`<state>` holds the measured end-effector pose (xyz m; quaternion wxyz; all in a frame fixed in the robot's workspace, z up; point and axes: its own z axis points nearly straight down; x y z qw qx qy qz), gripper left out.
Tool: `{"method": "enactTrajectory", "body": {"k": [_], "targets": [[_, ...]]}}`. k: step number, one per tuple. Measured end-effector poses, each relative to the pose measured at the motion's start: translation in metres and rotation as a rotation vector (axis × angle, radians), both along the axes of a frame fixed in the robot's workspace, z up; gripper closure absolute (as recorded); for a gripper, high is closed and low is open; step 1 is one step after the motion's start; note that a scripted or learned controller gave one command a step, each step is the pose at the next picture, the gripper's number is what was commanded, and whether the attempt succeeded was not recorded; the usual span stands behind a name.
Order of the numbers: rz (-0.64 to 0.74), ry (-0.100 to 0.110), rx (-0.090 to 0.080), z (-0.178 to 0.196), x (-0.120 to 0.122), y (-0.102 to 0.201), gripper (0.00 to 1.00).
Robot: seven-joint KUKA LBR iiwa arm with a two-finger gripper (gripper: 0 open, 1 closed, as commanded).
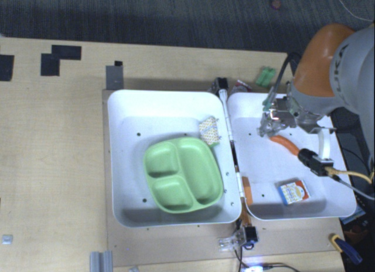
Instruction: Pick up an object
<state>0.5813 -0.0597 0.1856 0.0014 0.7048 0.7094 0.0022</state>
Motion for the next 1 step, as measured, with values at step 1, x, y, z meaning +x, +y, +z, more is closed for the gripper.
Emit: {"method": "enactTrajectory", "body": {"k": [1], "targets": [[-0.004,0.002,-0.003,-0.0115,-0.0121,-0.1137,1.00]]}}
